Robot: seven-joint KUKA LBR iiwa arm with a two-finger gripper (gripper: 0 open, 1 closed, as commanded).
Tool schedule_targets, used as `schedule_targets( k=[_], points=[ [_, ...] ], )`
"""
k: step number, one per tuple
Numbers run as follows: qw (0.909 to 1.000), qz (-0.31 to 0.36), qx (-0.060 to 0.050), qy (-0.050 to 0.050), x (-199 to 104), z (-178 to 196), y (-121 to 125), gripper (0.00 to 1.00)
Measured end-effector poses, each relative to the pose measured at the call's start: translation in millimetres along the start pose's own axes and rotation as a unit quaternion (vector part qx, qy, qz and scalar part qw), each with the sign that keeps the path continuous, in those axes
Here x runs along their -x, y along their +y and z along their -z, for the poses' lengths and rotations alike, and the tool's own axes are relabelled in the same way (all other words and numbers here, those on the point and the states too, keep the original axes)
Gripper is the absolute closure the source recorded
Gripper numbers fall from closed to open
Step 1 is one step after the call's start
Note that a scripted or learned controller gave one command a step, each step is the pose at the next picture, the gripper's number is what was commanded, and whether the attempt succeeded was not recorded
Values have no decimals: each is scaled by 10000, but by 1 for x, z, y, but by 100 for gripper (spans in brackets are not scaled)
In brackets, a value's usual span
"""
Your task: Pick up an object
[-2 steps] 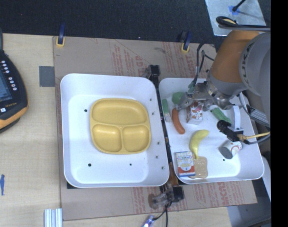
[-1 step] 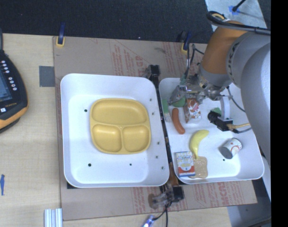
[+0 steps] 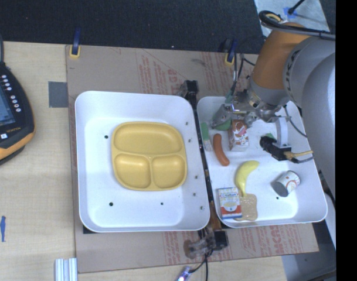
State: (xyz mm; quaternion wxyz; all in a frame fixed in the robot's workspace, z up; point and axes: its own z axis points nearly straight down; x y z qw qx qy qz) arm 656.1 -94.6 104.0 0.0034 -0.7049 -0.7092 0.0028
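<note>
My gripper [image 3: 241,117] hangs low over the back of the right bin [image 3: 310,209], reaching in from the right. Directly below and in front of it stands a small red and white carton [image 3: 241,137], touching or nearly touching the gripper. A green object [image 3: 220,122] lies just left of the gripper, partly hidden by it. An orange-red sausage [image 3: 221,150] lies to the left of the carton. Further forward lie a yellow banana [image 3: 245,174], a small can on its side [image 3: 286,183], a flat red and white box [image 3: 228,202] and a tan slice of toast [image 3: 248,208].
The left bin [image 3: 90,209] holds a yellow divided plate [image 3: 149,155]. A teach pendant [image 3: 5,113] lies on the bench at the far left. The arm's grey and orange body [image 3: 289,57] looms over the right bin's back right corner.
</note>
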Motion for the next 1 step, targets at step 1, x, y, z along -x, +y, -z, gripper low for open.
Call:
schedule_targets(
  k=[1],
  points=[
    [10000, -14, 40, -16, -55, 89, -19, 100]
  ],
)
